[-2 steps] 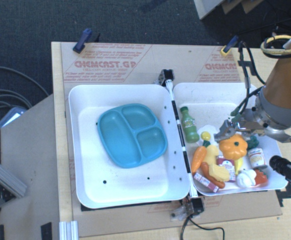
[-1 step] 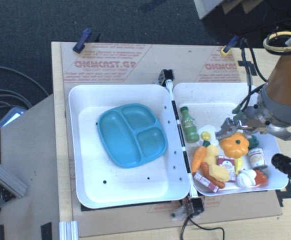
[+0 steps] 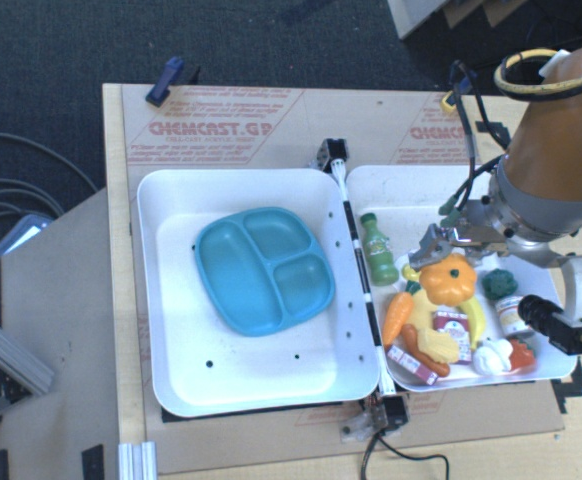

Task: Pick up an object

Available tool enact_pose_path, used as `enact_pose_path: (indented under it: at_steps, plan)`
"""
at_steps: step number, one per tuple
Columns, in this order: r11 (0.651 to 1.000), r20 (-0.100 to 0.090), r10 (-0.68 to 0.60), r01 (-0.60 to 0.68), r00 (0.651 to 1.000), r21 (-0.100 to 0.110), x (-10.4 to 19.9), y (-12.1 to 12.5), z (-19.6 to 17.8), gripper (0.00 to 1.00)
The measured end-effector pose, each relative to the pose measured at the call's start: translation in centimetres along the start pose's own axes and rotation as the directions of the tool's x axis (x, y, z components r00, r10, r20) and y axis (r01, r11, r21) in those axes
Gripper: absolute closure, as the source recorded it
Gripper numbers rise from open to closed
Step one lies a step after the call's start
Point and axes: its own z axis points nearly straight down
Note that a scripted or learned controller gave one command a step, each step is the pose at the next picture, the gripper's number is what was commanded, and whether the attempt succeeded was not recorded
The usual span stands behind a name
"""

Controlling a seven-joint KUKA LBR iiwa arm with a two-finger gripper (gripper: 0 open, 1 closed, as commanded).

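The right bin (image 3: 403, 184) holds a pile of toy foods. A green bottle (image 3: 377, 250) lies by the bin's left wall, with a carrot (image 3: 397, 317) below it. An orange pepper (image 3: 448, 280) sits on top of the heap, next to a banana (image 3: 475, 319), a dark green piece (image 3: 498, 284) and a small jar (image 3: 512, 314). My gripper (image 3: 441, 246) hangs low over the pile, just above and left of the orange pepper, reaching in from the right. I see nothing lifted in it.
The left bin (image 3: 153, 268) holds a blue divided plate (image 3: 264, 268). A black clamp (image 3: 333, 152) joins the bins at the back. A blue clip (image 3: 164, 81) lies at the bench's far left corner. Cables trail off to the left.
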Motion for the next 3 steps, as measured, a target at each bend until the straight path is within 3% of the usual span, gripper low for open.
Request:
enact_pose_path:
  at_steps: [1, 2, 3]
  plan:
    - [1.000, 0.001, 0.001, -0.001, 1.000, -0.001, -5.1, 3.8, 0.6, 1.00]
    - [1.000, -0.001, 0.002, -0.002, 1.000, 0.003, -4.6, -1.2, 0.3, 1.00]
    - [1.000, -0.001, 0.000, 0.000, 1.000, 0.004, 1.1, -1.2, 0.5, 1.00]
